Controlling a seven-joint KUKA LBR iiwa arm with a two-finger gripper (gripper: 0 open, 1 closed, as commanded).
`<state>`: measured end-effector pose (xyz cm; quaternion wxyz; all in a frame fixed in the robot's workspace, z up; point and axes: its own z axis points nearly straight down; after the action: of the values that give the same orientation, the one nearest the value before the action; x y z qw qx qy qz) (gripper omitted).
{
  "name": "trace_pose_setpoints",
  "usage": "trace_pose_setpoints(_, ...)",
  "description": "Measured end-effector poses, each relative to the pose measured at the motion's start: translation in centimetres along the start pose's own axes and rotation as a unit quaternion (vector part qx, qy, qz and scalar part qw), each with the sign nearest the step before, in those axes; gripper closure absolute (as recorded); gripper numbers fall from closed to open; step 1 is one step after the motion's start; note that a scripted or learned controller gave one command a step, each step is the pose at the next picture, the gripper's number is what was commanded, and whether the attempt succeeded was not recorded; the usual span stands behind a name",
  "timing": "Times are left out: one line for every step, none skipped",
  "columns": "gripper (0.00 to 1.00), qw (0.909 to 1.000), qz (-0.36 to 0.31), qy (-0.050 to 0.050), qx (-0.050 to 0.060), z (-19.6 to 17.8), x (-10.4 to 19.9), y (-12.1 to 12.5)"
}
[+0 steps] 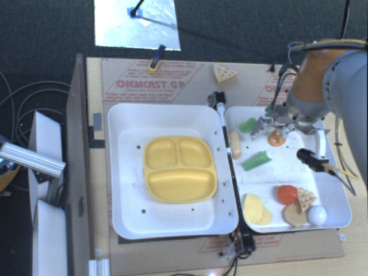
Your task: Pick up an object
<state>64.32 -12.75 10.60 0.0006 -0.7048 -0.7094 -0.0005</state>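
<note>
Nearest the camera in the right bin [345,211], an egg [317,214] and tomato [287,194] lie well below the gripper [276,130]. Farther back, an orange piece [276,138] sits right under the gripper, at the bin's far side. Whether anything is pinched, I cannot tell.

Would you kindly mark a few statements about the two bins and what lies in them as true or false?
1. The yellow divided plate lies in the left bin. True.
2. The gripper is over the left bin. False: it is over the right bin, near its far edge, close to a small orange piece.
3. A white egg sits in the right bin's near right corner. True.
4. The wedge of toy cheese lies inside the right bin. False: it rests on the cardboard beyond the bins.
5. The yellow divided plate holds a red tomato. False: the red piece is in the right bin.
</note>
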Motion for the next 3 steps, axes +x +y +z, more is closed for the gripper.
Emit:
trace_pose_setpoints(0.0,1.0,0.001,-0.001,-0.003,-1.8,-2.2,2.7)
trace_pose_setpoints(0.0,1.0,0.003,-0.001,0.0,-1.6,-1.4,-0.9)
trace_pose_setpoints(0.0,1.0,0.001,-0.002,-0.004,-5.4,-1.7,2.8)
